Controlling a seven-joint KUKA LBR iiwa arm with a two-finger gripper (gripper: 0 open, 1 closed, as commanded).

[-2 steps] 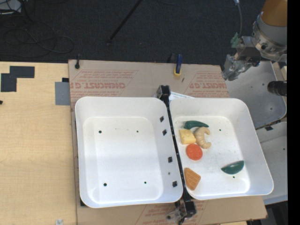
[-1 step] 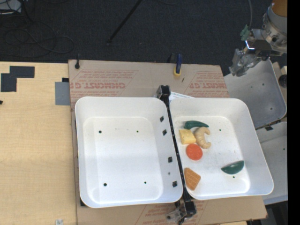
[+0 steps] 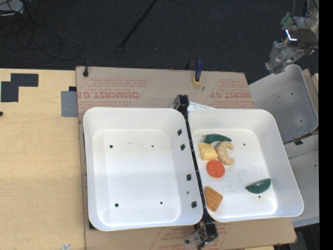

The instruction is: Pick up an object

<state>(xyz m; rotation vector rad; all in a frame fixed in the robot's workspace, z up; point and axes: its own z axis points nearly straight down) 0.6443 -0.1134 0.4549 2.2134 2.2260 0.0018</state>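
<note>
While the gripper [image 3: 291, 46] sits up at the far right corner, well clear of both bins, the pick hasn't started and I can't tell its finger state. Targets cluster in the right bin [image 3: 283, 139]: tomato [image 3: 216, 169], cheese [image 3: 208, 151], green pod [image 3: 217, 138]. Next: travel over, descend on one.

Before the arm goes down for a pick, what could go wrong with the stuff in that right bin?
1. The yellow block, the beige curved piece and the round red piece touch, so a grasp may nudge neighbours or catch two.
2. The orange wedge lies against the bin's left wall, leaving the tool little room there.
3. The flat dark green piece may slip.
</note>
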